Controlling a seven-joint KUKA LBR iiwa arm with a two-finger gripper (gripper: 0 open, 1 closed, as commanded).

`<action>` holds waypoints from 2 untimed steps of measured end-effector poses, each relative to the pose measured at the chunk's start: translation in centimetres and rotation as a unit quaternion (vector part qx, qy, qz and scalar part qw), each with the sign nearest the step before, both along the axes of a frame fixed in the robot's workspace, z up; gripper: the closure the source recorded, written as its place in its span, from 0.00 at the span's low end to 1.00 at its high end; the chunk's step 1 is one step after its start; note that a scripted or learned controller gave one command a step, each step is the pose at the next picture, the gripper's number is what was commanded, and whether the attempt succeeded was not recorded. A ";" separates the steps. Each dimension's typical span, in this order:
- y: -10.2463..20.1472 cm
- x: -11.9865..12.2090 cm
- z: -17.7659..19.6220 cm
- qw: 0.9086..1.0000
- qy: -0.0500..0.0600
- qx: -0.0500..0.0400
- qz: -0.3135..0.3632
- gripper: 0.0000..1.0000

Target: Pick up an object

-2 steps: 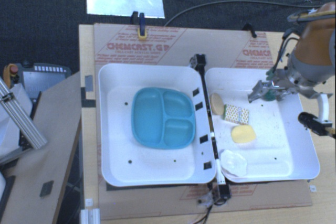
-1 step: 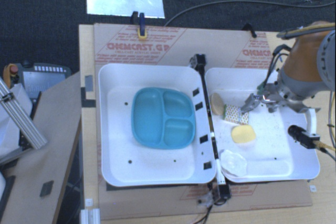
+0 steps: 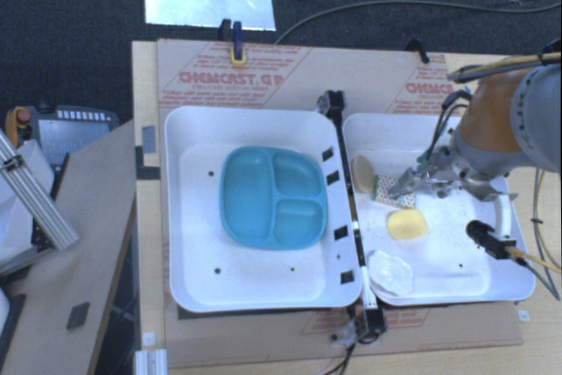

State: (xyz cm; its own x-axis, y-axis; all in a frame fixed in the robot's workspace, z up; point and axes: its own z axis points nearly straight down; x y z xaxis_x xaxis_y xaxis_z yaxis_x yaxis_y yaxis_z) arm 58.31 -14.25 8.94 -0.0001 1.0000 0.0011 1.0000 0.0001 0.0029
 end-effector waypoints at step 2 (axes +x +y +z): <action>-0.4 0.0 6.2 1.000 -0.001 -0.001 0.000 1.00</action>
